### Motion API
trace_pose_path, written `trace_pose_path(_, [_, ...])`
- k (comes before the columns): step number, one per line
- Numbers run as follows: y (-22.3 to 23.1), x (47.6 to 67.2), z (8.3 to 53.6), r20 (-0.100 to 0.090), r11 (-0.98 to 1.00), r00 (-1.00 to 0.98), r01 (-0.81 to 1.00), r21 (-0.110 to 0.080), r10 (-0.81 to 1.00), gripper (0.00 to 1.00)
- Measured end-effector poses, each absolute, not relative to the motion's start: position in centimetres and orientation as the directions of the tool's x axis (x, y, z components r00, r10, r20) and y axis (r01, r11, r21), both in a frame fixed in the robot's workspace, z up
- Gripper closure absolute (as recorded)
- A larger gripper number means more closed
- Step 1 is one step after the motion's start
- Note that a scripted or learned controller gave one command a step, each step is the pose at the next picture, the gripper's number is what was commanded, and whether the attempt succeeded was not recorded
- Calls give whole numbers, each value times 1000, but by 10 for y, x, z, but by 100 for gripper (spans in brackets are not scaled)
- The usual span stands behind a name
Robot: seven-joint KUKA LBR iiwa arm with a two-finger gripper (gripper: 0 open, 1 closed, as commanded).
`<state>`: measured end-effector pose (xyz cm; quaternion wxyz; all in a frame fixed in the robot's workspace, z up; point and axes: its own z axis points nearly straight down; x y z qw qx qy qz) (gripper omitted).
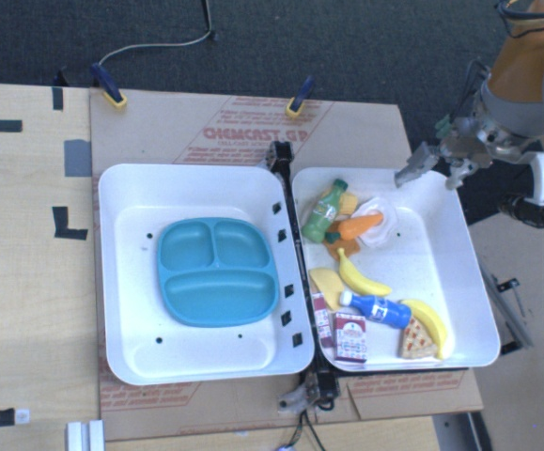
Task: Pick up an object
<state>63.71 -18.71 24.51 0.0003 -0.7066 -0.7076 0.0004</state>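
The right bin holds a pile of toy food. In it lie a green bottle, an orange carrot, a banana, a blue bottle, a pizza slice and a red carton. My gripper hangs above the bin's far right corner, open, its two fingers spread with nothing between them. It is well clear of the pile, up and to the right of the carrot.
A blue divided plate lies in the left bin. A clear plastic wrapper sits beside the carrot. A second banana curves along the pizza slice. Yellow clamps hold the cardboard sheet under both bins.
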Motion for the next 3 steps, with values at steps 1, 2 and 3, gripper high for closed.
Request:
trace_pose_path(1, [-118,641,127,2,3,-3,1000,-16,1000,0])
trace_pose_path(2, [-103,597,86,-2,-1,1,1000,1,1000,0])
trace_pose_path(3, [-103,598,96,-3,0,0,1000,3,1000,100])
